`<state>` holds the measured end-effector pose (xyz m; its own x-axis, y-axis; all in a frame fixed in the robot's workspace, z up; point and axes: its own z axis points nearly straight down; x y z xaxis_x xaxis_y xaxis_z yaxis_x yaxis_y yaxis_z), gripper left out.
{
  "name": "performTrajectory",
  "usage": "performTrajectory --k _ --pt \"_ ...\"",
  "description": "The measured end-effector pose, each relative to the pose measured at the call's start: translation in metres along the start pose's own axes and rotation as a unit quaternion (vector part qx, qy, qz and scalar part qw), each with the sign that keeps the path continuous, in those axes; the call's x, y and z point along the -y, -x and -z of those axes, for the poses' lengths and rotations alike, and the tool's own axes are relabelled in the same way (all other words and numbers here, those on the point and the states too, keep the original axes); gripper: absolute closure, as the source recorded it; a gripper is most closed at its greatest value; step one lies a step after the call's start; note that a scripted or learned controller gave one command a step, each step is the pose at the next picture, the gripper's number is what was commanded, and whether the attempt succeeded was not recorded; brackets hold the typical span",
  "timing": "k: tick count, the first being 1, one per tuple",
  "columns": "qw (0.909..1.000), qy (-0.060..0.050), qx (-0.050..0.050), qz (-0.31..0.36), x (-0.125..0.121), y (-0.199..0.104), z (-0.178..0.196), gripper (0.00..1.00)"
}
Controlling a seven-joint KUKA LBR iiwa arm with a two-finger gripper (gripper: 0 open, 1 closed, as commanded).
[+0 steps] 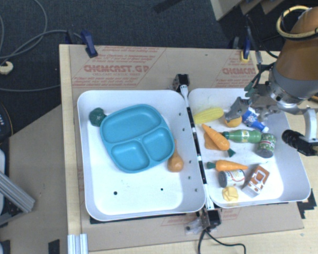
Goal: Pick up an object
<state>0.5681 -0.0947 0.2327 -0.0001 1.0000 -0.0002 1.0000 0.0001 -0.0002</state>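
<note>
Two white bins side by side on the desk [69, 142]. Landmark: green bottle [244, 137], lying on its side in the right bin [294, 187].

Jaws [250, 109] above-left of the bottle, low over a blue-and-white item [253, 119] — too small to identify. Opening of the jaws cannot be told; dark linkage hides the tips. Nothing seen held.

Left of the bottle: carrot [216, 137]; above-left: yellow corn [209, 115]. Orange piece [233, 122] partly hidden under the jaws. Just right of the bottle: dark round can [265, 145]. Below: second carrot [230, 166], small can [230, 178], red-and-white carton [257, 179], yellow lump [230, 193] — shape unclear.

Far left of the bottle, in the left bin [138, 200]: blue divided plate [136, 137], green object [97, 117] at its upper-left edge, brownish pear-like item [175, 162] touching its lower right.

Arm [302, 41] cut off at the top-right corner.
</note>
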Motion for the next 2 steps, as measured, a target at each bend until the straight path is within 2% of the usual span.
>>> performTrajectory --k 1,2 --pt "1.0000 0.002 0.000 0.000 -0.016 0.013 -0.131 0.00" --pt "1.0000 -0.002 0.000 -0.003 0.034 0.062 -0.149 0.00"
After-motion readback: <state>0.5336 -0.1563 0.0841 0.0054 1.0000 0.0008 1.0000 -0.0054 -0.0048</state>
